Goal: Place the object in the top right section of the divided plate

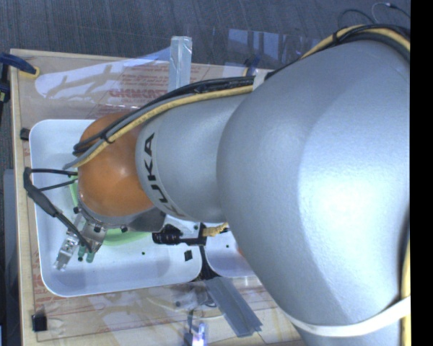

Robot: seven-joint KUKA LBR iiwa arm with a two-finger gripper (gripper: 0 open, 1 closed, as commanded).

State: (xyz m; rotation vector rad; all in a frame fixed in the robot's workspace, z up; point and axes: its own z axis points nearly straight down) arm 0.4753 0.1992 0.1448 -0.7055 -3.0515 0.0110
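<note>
My gripper (73, 251) hangs low over the front left part of the left white bin (50, 280), pointing down and to the left. A thin green arc of the divided plate (123, 238) peeks out from under the orange wrist band (112, 171), just right of the gripper. Another sliver of green shows at the band's left edge. The arm's grey body hides the plate's sections and whatever lies on them. I can make out no object at the gripper's tip.
The big grey arm (310, 179) covers the right bin apart from a small white corner (227, 265). Black cables (40, 193) loop left of the wrist. A clear plastic sheet (123, 81) lies behind the bins, and a blue clamp (18, 63) grips the bench's left corner.
</note>
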